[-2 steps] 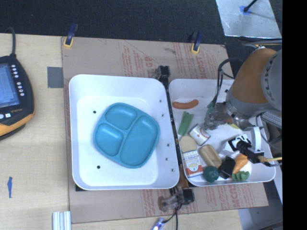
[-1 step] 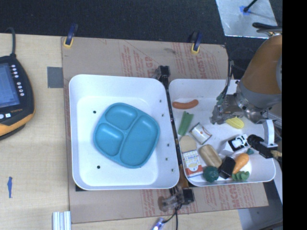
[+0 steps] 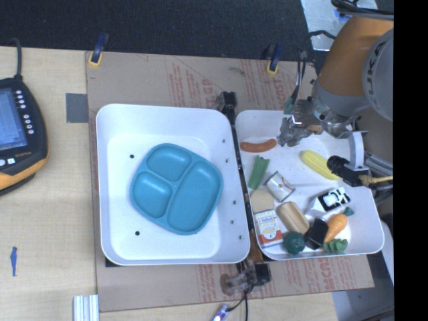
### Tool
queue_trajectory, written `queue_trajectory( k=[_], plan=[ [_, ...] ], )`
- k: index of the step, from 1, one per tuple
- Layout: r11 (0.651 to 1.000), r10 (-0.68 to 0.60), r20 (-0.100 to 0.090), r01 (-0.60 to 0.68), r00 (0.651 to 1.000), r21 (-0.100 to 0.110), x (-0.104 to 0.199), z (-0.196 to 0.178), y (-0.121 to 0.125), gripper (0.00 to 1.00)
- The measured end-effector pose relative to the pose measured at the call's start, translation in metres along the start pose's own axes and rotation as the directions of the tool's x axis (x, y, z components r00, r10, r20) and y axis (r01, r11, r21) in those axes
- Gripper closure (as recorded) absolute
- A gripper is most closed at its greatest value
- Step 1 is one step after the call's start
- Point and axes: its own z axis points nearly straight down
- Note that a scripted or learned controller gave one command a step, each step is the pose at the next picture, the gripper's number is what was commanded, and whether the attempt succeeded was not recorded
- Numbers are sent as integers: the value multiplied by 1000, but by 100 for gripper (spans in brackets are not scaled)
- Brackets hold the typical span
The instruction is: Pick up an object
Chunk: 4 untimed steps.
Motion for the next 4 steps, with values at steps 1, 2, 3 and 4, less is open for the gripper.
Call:
queue_trajectory(
  k=[1,2,3,4],
  plan=[
    [1000,0,0,0,1000,1,0,0,0,0],
    [1000,-2,2,2,1000,2,26,1,-28,0],
    [1000,-1,2,1,1000,2,25,1,-64,0],
    [1000,-1,2,1,1000,4,-9,44,-48,0]
  ],
)
